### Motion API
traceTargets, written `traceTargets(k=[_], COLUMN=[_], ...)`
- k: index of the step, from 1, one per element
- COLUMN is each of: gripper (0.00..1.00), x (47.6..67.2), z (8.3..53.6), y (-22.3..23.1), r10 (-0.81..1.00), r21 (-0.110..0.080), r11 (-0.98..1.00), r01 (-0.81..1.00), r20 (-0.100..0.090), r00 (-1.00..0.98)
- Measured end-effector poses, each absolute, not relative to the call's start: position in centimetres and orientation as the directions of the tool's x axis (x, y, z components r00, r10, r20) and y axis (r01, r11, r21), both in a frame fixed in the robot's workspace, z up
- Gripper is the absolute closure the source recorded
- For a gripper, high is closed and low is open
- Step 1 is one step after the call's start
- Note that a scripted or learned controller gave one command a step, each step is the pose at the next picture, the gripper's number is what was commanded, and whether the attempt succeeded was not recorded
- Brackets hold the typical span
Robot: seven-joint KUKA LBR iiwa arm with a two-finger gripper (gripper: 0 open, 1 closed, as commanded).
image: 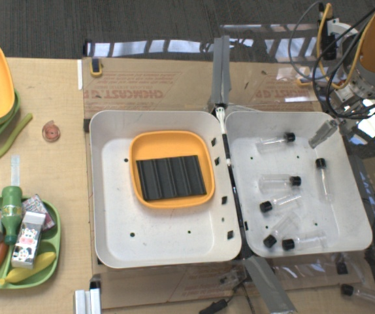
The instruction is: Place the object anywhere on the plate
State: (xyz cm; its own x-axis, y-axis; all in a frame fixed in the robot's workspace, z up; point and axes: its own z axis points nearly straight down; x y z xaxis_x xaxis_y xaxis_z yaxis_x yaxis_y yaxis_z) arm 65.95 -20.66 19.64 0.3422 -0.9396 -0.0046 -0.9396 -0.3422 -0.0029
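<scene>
Gripper at right bin's 1 o'clock corner, fingers' state: cannot tell. Nearest capped tube lies toward 6 o'clock, long axis 12–6. Plate in left bin, toward 9 o'clock.

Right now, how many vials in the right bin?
6, going by black caps: top, right edge, middle, below it, and two at the bottom. They're clear plastic, so one more could be missed.
</scene>
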Motion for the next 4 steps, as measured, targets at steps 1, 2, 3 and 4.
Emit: traceTargets(k=[1,2,3,4], gripper=[0.00,0.00,0.00,0.00], x=[66.0,66.0,66.0,66.0], z=[20.3,20.1,19.9,20.7], y=[-21.4,-20.7,-21.9,-21.9], r10=[-0.825,-0.572,-0.345,-0.197], r21=[-0.004,-0.004,-0.004,-0.004], r11=[-0.565,-0.821,-0.939,-0.980], r01=[-0.825,-0.572,-0.345,-0.197], r20=[-0.004,0.001,0.001,0.003], r00=[0.565,0.821,0.939,0.980])
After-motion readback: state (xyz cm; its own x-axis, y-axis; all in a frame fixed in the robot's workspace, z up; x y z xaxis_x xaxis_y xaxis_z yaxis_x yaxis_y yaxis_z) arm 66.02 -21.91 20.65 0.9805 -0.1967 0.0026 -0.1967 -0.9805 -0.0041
